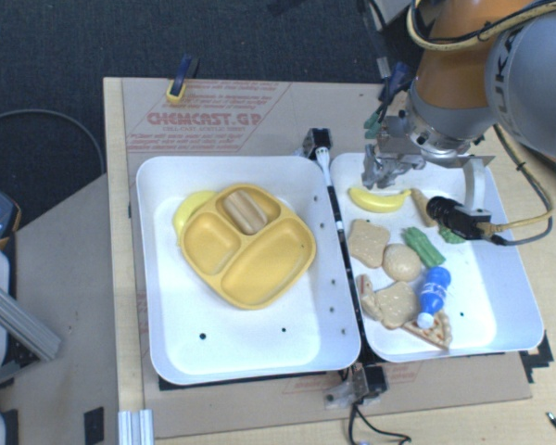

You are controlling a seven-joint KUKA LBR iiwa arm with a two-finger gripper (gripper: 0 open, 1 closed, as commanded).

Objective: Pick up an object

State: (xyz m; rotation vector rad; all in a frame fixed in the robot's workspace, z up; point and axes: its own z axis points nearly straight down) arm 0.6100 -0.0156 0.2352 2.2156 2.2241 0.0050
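Note:
My gripper (383, 175) hangs over the far left part of the right bin (510, 290), just above a yellow banana (378, 199). Nearer the front of that bin lie beige bread-like pieces (368, 242), a green pod (423, 247), a blue bottle with a white cap (433, 294) and a pizza slice (430, 330). A brown item (420, 208) lies right of the banana, partly behind a black part of the arm (456, 218).
The left bin (167, 323) holds a yellow divided tray (250, 246) with a brown sausage-like piece (245, 212) in its far compartment. A black clamp (317, 143) sits at the far end of the divider between the bins. Cables trail from the arm at right.

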